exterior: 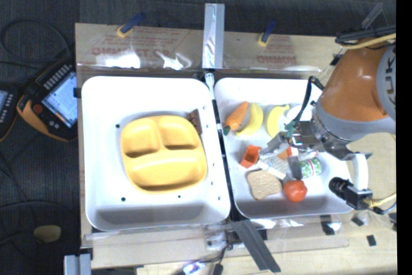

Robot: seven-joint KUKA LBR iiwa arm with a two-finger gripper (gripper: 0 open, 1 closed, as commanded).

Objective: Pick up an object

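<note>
The right bin point(322, 206) holds the loose objects. An orange carrot point(236, 116) and a yellow banana point(255, 119) lie at its back left, with a second yellow piece point(277, 118) beside them. A small red-orange block point(250, 155), a slice of bread point(264, 185), a red tomato point(295, 190) and a green-and-white can point(312, 168) lie nearer the front. My gripper point(285, 150) hangs low over the middle of this cluster, between the block and the can. The arm's orange band point(357, 93) covers the bin's right side.
In the left bin point(96, 138) sits a yellow divided tray point(164, 151), with a small brown object point(194, 118) at its far right corner. A ridge point(220, 151) separates the two bins. A handheld controller point(55, 103) lies off the bench to the left.
</note>
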